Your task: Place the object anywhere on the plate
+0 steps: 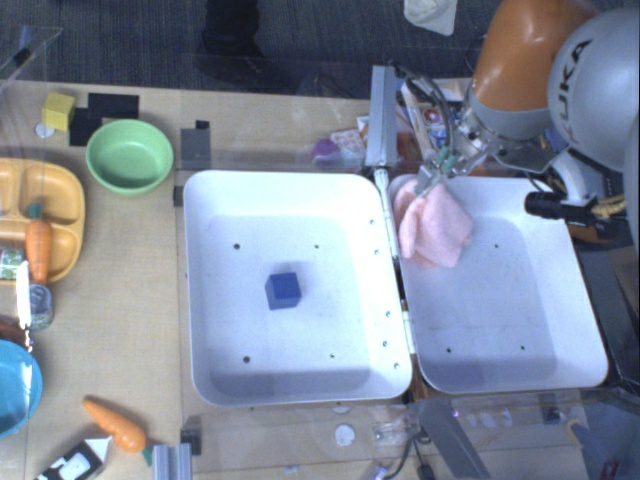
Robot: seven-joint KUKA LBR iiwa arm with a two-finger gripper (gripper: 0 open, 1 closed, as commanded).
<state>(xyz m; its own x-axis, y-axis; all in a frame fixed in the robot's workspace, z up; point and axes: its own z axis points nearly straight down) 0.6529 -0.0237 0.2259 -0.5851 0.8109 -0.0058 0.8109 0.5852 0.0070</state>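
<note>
Scanning from the far edge: blue plate (12, 388) sits well left of the fingers and lower in view, cut by the frame edge, across the whole left bin (280, 180). Yellow divided tray (60, 193) and green bowl (128, 154) also far left of the fingers, above the plate. Blue cube (284, 289) lies loose in the left bin, left of and below the fingers, apart from them. Pink cloth (432, 228) hangs directly under the fingers at the left wall of the right bin (520, 368), long axis running down from the pinch. Gripper (440, 171): fingers narrow, closed on the cloth's upper corner, as best the view shows. Judgement: the carry must go far left over the left bin; the trailing cloth could snag on the bin walls.
</note>
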